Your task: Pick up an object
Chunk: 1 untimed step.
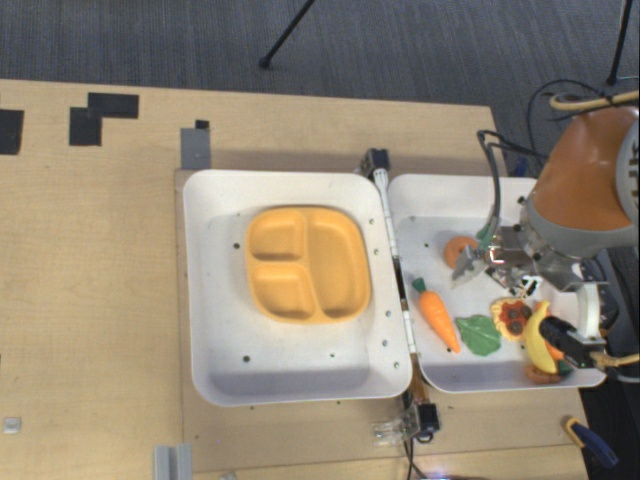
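Over right bin (430,373), arm (590,183) bent down, gripper (480,260) low.

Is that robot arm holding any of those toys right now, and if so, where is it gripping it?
It cannot be told. The end effector sits low in the right bin, beside an orange piece, but the view is too small and cluttered to show anything between its fingers.

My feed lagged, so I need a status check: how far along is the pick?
Done: the arm has reached over the right bin, with the end effector low beside a round orange item. In hand: nothing visibly gripped. Left: grasp and lift an object; the toy carrot, green leaf piece and banana lie in that bin.
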Each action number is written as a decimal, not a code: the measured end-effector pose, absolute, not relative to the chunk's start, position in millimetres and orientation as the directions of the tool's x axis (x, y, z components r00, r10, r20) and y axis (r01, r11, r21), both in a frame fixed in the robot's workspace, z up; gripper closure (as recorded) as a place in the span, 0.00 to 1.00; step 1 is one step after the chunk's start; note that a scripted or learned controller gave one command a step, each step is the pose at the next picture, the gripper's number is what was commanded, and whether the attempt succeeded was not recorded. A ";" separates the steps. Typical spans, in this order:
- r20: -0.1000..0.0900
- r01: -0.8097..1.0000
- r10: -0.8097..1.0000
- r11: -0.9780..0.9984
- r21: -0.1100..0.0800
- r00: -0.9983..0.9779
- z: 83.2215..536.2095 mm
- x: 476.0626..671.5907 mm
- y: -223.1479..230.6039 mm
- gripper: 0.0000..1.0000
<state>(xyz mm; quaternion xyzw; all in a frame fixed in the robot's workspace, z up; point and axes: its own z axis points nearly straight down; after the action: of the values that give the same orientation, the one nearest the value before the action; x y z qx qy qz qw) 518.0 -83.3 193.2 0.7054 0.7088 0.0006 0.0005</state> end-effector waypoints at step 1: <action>0.001 0.977 0.977 -0.215 0.001 0.215 132.3 521.1 -83.0 0.00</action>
<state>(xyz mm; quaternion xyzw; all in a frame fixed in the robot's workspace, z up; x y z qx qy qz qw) 521.1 -83.0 132.3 0.7795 0.6264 0.0007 0.0001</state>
